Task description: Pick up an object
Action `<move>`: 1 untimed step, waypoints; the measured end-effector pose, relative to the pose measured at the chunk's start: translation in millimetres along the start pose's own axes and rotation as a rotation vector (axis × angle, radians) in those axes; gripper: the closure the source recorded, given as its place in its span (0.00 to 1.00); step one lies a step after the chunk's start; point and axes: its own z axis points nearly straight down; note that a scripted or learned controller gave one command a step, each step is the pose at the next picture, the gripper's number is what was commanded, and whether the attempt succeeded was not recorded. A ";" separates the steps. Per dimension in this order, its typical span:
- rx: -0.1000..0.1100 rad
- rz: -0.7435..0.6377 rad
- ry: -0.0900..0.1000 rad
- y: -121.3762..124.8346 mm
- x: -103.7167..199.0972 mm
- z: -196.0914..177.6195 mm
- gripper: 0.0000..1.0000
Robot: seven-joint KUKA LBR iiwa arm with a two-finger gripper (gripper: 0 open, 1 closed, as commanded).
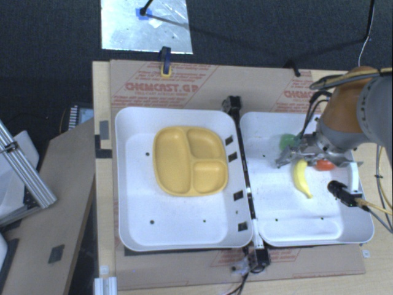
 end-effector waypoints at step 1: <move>-0.004 0.001 -0.001 1.0 -0.3 -12.0 1.00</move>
